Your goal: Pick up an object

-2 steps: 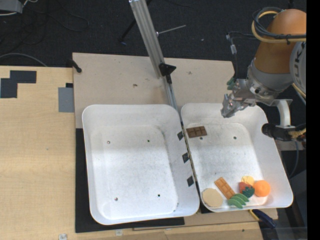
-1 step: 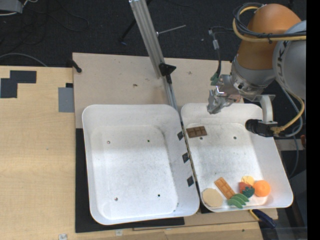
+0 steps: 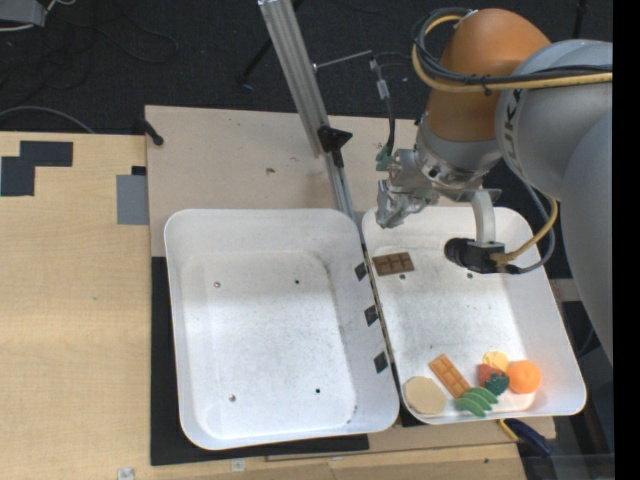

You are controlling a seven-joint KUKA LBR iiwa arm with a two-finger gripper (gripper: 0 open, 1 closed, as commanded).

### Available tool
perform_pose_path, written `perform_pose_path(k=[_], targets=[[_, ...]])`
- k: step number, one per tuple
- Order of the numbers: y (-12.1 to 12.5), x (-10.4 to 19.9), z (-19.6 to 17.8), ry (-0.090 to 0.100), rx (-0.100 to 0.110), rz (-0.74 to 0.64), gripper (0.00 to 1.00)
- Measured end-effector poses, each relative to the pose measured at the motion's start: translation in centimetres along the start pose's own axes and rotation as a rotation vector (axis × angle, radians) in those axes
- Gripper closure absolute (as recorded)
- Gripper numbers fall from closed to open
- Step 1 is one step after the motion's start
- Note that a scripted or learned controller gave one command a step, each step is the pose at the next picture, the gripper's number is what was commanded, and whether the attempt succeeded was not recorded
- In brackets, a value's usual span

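Starting at the near edge, a cluster of small items lies in the near right corner of the right bin (image 3: 560,338): a round beige disc (image 3: 425,396), an orange wafer piece (image 3: 449,375), a green piece (image 3: 478,399), a red and yellow piece (image 3: 492,366) and an orange ball (image 3: 522,376). They sit touching or just beside one another. The left bin (image 3: 190,308) shows only bare, speckled floor.

Further back, a brown chocolate bar (image 3: 393,263) lies flat on the right bin's floor, close to the dividing wall and well apart from the cluster. This appears the likeliest target.

The gripper (image 3: 393,211) hangs just behind the bar, over the bin's far left corner. Whether its fingers are open or closed cannot be told from this angle; nothing is seen held.

Risks, by judgement: the bar is thin and flat, so the fingers could slide over it or nudge it against the wall. Descent this near the rim invites contact with the bin wall or the slanted aluminium post (image 3: 303,88). A cable (image 3: 530,243) loops low beside the wrist and could drag.

The tabletop (image 3: 70,298) is pale wood with dark patches; the far background is dark floor with stray cables.
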State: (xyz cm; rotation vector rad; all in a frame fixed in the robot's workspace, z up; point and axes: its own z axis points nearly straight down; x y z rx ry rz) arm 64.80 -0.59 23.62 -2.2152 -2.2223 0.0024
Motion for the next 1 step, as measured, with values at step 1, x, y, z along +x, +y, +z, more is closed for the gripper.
perform_pose_path(k=[1], targets=[[1.32, 5.24, -0.66, 0.000, -0.003, 0.000, 1.00]])
